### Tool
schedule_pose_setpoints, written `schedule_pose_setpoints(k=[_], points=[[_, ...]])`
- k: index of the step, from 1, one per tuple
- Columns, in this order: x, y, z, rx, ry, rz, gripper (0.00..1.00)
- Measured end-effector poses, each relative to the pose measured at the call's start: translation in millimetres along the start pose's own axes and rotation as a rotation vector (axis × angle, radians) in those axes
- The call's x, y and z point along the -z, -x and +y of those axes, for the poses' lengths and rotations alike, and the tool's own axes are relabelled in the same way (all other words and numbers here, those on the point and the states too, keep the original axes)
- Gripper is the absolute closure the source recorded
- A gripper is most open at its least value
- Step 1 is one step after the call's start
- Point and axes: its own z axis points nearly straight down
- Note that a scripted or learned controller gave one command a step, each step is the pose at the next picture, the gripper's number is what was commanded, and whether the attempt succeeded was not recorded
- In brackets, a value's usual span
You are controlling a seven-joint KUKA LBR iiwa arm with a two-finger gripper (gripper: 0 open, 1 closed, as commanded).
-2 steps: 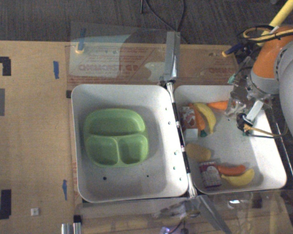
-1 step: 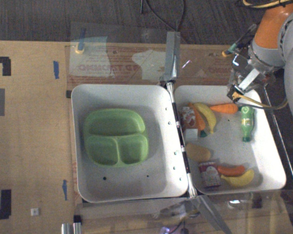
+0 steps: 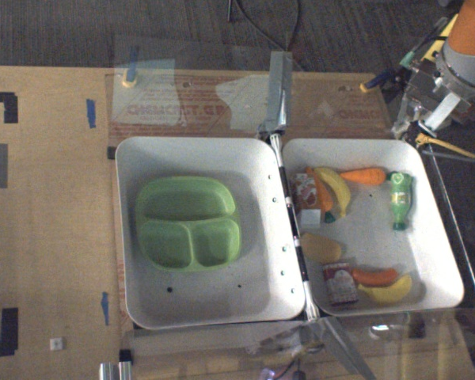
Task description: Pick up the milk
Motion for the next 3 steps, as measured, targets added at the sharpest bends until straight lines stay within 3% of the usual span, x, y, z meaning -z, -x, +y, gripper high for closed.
schedule_pose_setpoints(k=[1,2,3], points=[[63,-7,2,-0.293,0.000,0.000,1.00],[35,-7,-18,-0.253,-0.005,-0.002,1.00],[-57,-41,-71,-0.418,-0.005,-0.001,1.00]])
